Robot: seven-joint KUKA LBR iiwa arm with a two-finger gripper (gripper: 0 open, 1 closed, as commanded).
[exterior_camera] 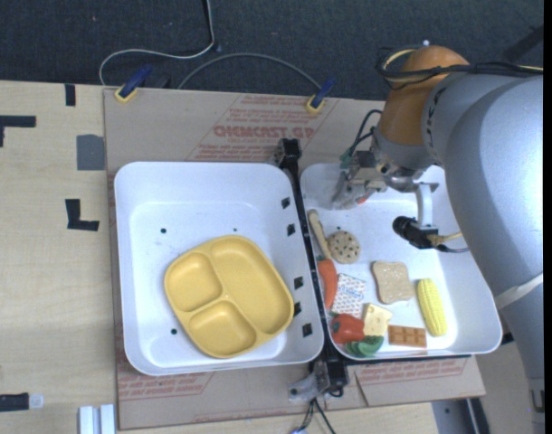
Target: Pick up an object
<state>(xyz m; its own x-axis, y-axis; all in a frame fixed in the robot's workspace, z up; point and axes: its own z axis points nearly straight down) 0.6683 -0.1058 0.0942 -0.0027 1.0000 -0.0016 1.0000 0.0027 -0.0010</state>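
Several toy foods lie in our right bin [457, 333], the cookie [344, 245] nearest, so we lower the gripper [356, 186] squarely over it from the bin's far corner, though we cannot tell how the fingers stand.

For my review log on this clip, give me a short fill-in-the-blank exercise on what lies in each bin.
1. The yellow divided plate lies in the ____ bin.
2. The plate has ____ compartments.
3. The corn cob lies to the ____ of the bread slice in the camera view.
4. The gripper hovers over the ____ bin.

Missing words: left; three; right; right
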